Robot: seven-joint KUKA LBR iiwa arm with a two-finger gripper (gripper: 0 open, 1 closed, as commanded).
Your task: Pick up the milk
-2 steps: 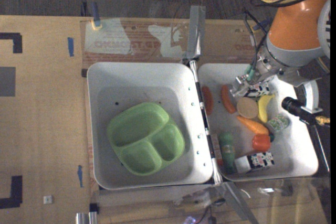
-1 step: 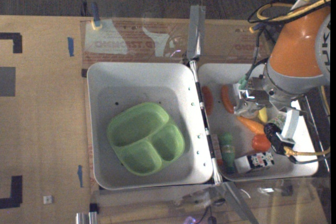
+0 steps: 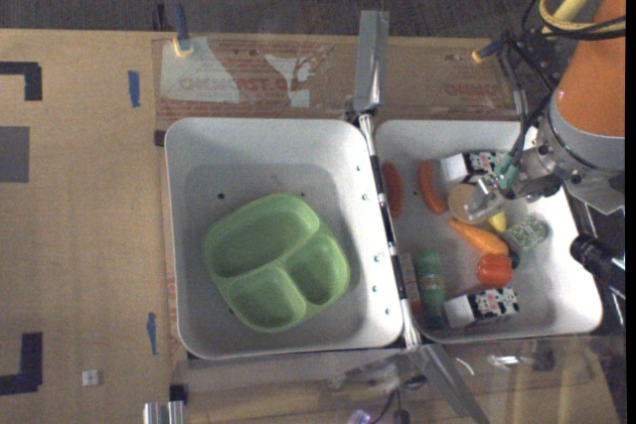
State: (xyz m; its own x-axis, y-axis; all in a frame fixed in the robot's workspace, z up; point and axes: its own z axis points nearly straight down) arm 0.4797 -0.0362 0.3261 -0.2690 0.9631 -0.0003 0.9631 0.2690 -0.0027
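Two milk cartons, white with black cow patches, lie in the right bin (image 3: 581, 313). One milk carton (image 3: 471, 164) is near the bin's back, the other milk carton (image 3: 483, 305) lies on its side near the front wall. My gripper (image 3: 489, 199) hangs low over the middle of this bin, just in front of the back carton and over a tan round piece (image 3: 461, 202). Nothing can be seen held in it. The grey arm with its orange band (image 3: 596, 99) covers the bin's back right corner.
Around the gripper lie an orange carrot (image 3: 479, 236), a red piece (image 3: 494, 269), a green bottle (image 3: 429, 275), a round green-white item (image 3: 527, 233), an orange sausage (image 3: 432, 187) and a red one (image 3: 394, 189). The left bin (image 3: 199, 154) holds a green divided plate (image 3: 276, 261).
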